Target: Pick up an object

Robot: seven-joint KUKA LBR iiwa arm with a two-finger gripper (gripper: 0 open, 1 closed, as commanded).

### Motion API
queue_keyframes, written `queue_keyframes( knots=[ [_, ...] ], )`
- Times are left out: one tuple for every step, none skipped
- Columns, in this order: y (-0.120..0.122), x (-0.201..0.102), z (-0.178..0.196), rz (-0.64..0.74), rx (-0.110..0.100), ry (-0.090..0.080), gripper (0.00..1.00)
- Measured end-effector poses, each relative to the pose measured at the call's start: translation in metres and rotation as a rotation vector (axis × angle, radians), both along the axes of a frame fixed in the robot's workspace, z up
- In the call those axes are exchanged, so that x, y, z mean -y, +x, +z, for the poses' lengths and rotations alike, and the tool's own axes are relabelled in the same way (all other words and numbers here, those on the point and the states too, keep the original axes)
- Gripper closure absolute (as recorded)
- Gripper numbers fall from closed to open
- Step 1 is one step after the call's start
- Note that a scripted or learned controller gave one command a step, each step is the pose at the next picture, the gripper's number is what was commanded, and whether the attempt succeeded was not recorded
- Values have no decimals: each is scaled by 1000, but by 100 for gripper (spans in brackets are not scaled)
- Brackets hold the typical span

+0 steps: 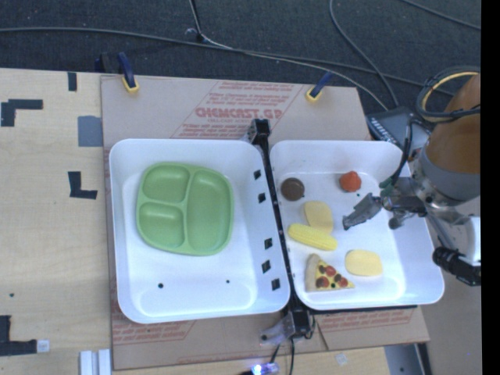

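Observation:
The right bin (pixel 406 287) holds several toy foods: a brown round piece (pixel 292 188), a red tomato (pixel 350 181), a pale yellow slab (pixel 318 214), a corn cob (pixel 312 236), a pizza slice (pixel 326 275) and a yellow oval piece (pixel 363 262). My gripper (pixel 379 216) hangs over the right part of this bin, open, with nothing between its fingers. Its left finger (pixel 358 212) points toward the pale slab and corn, just below the tomato. The yellow oval lies below the gripper.
The left bin (pixel 125 272) carries a green divided plate (pixel 186 208). A black divider (pixel 269 209) runs between the bins. Cables trail across the dark floor behind the bench, and the arm's body fills the right edge.

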State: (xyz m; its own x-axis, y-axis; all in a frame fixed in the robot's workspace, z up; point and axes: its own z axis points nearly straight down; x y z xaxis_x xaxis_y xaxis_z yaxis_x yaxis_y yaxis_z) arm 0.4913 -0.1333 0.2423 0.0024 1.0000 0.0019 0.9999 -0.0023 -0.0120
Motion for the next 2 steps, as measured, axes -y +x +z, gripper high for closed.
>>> queue_keyframes(
  knots=[
    [2, 0, 5, 4, 10, -2, 0],
    [1, -3, -38, 3, 7, -1, 0]
  ],
)
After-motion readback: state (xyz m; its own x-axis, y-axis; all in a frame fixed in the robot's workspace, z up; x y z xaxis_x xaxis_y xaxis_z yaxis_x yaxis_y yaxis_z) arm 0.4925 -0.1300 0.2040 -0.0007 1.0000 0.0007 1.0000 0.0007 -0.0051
